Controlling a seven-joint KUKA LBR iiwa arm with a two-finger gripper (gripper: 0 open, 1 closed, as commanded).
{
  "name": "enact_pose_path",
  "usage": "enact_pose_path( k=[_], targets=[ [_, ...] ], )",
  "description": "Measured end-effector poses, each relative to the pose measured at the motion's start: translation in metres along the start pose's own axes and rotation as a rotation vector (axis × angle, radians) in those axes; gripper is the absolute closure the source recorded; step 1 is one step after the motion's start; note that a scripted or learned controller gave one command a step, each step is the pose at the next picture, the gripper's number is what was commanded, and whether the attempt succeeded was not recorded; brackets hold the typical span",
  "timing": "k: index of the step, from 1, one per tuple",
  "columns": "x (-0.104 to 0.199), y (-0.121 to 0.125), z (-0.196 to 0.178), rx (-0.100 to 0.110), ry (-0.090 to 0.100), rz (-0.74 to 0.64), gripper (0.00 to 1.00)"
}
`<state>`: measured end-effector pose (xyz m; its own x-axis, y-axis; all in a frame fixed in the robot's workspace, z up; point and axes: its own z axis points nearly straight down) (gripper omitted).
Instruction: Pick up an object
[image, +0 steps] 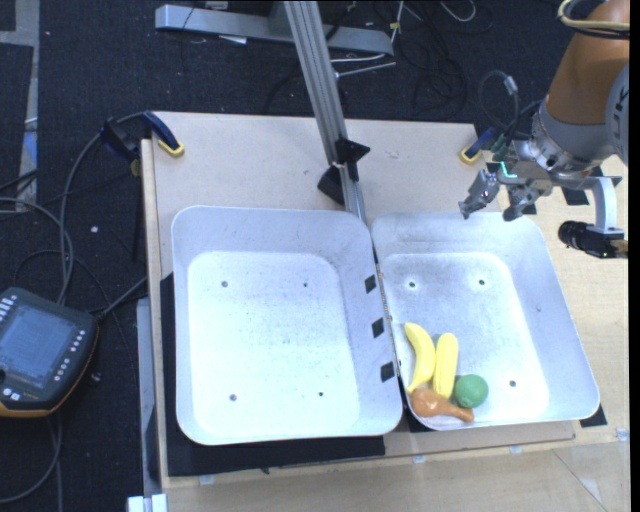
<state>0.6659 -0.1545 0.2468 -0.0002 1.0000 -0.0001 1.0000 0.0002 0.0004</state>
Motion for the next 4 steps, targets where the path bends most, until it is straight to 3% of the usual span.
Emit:
enact_pose_path(
  k=[1, 4],
  targets=[
    [0.0, 0.0, 0.0, 0.0, 0.0, 0.0, 0.0],
    [0.015, -0.003, 0.154, 0.004, 0.001, 0.0, 0.0]
  ],
)
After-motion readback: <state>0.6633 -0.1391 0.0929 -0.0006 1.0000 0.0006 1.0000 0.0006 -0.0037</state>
